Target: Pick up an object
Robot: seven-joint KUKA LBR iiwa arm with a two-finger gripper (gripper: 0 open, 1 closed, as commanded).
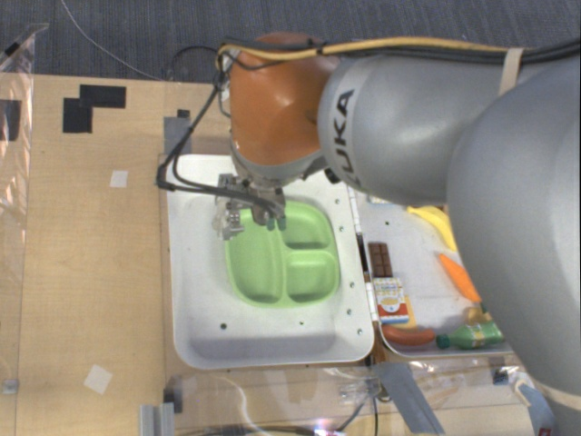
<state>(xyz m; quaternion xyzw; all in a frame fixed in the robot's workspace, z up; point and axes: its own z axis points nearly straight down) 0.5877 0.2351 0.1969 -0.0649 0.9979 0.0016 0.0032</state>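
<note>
Green plastic divided tray [289,266] is the likely pick target: it lies flat in the left white bin [195,334], filling most of the floor, three compartments facing up.

Camera view, single angle:
- End effector [250,214] hangs off the grey arm with orange band [277,98], low over the tray's upper-left corner, at the rim. Fingers look dark and cluttered from this slant; can't tell whether they're spread or closed, and nothing is visibly between them.
- Black cable [186,148] loops off the wrist toward the left bin's upper-left corner.
- Right white bin [392,341] holds small stuff, partly hidden by the arm: brown chocolate bar [379,260], orange carrot [459,278], yellow banana-like piece [438,221], red sausage [410,336], green bottle [472,336], small printed carton [390,300].

My read: still at the approach/grasp stage, no lift confirmed. To do it well, straddle the rim so one finger goes inside the compartment wall and one outside, then close fully before raising. Tray is broad and light, so an edge pinch will probably tilt it; lift slowly and straight. Watch for it catching on the bin wall.
</note>
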